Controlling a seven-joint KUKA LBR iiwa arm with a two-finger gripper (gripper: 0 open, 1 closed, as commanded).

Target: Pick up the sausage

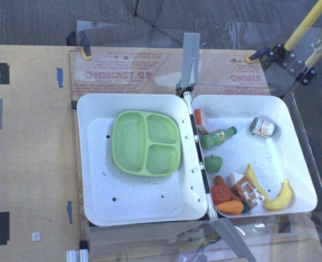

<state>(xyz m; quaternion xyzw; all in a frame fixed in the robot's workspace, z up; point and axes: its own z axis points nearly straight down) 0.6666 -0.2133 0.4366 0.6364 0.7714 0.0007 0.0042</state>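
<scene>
Two shallow white bins side by side on a pale wooden bench (30,146), rims touching along the middle. Matte plastic, rounded corners, faintly speckled floors.

Over in the left bin (95,201): one light-green plate (146,143), smooth and glossy, rounded-square, moulded into three compartments, lying flat and a little above the bin's middle.

Now the right bin (292,146), and plenty of clutter along its left and lower sides. Up against the left wall, a slim red-orange piece (197,117), too small to name. Just below it, a green bottle (218,137) lying on its side, neck pointing right, shiny. Under that, a lumpy green pepper (213,163). Well apart, toward the upper right, a small metal can (262,127) tipped over, pale label showing.

Down at the bottom, a tight cluster. Short, rounded, brownish-red stub there, probably the sausage (219,180), though hard to be sure at this size: smooth skin, lower end tucked against a round red tomato (222,194), just below the pepper and near the bin's left wall. Below the tomato, an orange carrot (230,207), tapered, lying crosswise. Beside them, an orange-and-white carton (247,192), boxy, tilted. Then two curved yellow bananas: one (254,180) leaning over the carton's right side, the other (280,196) farther right by the lower rim.

Behind both bins, a flat brown cardboard sheet (117,72) with red printing.
</scene>
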